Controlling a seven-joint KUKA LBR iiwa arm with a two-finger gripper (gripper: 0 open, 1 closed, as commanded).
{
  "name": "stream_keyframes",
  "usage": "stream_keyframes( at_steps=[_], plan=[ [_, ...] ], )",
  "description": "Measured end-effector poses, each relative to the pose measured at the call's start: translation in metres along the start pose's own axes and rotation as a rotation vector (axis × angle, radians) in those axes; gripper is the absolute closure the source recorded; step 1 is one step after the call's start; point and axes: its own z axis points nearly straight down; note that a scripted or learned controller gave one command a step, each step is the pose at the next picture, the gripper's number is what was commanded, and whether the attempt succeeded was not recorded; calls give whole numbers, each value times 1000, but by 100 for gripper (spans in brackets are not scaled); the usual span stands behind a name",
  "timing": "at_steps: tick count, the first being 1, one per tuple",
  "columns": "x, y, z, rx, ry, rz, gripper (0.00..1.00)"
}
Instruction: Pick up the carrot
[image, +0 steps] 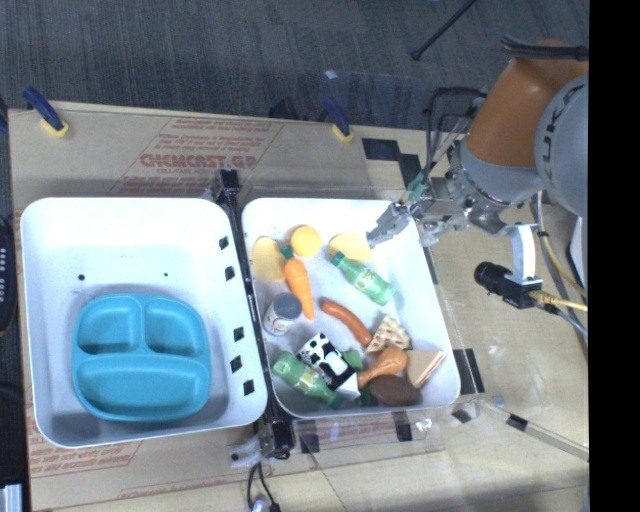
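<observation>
Carrot (296, 286) in right bin (432, 290) — lemon (305, 240) above, can (281, 314) below; end effector (385, 226) state unclear.

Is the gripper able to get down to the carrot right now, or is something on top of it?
Probably yes. The carrot lies uncovered in the right bin, with the gripper up near the bin's far right, though a lemon crowds its top end.

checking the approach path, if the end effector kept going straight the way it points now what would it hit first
The end effector points down-left into the right bin. The yellow lemon-like piece near the green bottle looks first in line, not the carrot; depth is unclear from one view.
</observation>
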Motion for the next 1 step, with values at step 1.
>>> stream_keyframes(
  at_steps=[1],
  plan=[
    [54, -1, 158, 15, 6, 191, 0]
  ],
)
